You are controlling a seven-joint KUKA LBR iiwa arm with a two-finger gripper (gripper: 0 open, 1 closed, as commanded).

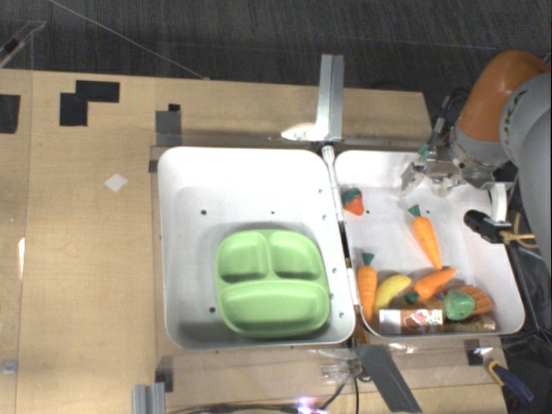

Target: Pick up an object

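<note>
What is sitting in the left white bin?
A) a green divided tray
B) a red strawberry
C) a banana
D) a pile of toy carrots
A: the green divided tray lies alone in the left bin, while the carrots and other toy food are in the right bin.

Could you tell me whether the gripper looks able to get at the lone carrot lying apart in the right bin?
Probably yes. The gripper hovers over the right bin, just above the lone carrot, which lies apart from the pile of toy food, with bare floor around it.
</note>
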